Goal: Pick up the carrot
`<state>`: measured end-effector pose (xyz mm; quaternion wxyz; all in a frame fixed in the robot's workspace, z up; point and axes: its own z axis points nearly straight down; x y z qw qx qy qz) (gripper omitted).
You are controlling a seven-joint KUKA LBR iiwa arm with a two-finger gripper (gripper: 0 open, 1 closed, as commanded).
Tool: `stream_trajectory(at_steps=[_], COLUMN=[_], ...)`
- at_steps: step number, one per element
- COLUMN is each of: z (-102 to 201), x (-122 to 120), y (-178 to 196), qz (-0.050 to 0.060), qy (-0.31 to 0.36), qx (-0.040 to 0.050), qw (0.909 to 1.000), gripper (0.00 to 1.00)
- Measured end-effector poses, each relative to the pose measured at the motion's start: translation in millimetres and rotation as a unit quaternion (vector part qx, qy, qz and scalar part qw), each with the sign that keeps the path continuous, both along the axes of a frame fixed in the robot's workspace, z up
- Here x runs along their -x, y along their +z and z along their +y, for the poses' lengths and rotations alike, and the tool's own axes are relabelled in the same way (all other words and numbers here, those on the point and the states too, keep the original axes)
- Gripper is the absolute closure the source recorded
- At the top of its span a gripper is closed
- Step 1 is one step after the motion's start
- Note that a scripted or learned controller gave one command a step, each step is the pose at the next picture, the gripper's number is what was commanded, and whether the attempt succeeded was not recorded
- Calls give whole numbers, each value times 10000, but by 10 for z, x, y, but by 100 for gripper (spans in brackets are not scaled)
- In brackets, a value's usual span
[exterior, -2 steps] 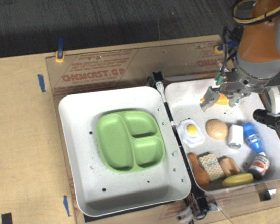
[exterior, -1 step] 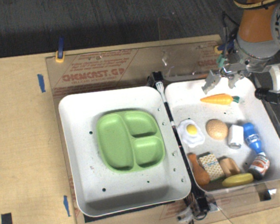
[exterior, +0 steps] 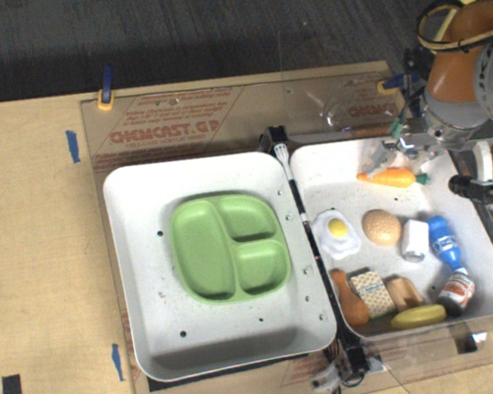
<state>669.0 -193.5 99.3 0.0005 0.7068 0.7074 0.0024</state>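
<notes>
The carrot is orange with a small green stub at its right end. It lies on its side near the far edge of the right bin. My gripper hangs from the grey arm at the upper right, just behind and slightly right of the carrot's middle. Its tip is close over the carrot, and whether they touch is unclear. The carrot looks to be resting on the bin floor.
Nearer in the right bin lie a fried egg, a brown roll, a white cup, a blue bottle, a small can, a banana and a cracker. The left bin holds a green divided plate.
</notes>
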Motion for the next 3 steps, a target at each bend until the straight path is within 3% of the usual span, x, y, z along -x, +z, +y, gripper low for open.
stream_trajectory(at_steps=[1,2,3], z=[-114,-113,79], x=[42,162,609], y=[-22,-18,-115], qz=[-29,-82,11], qy=[-517,-962,-879], qx=[-169,-100,7], qw=[9985,9953,9961], gripper=[0,0,0])
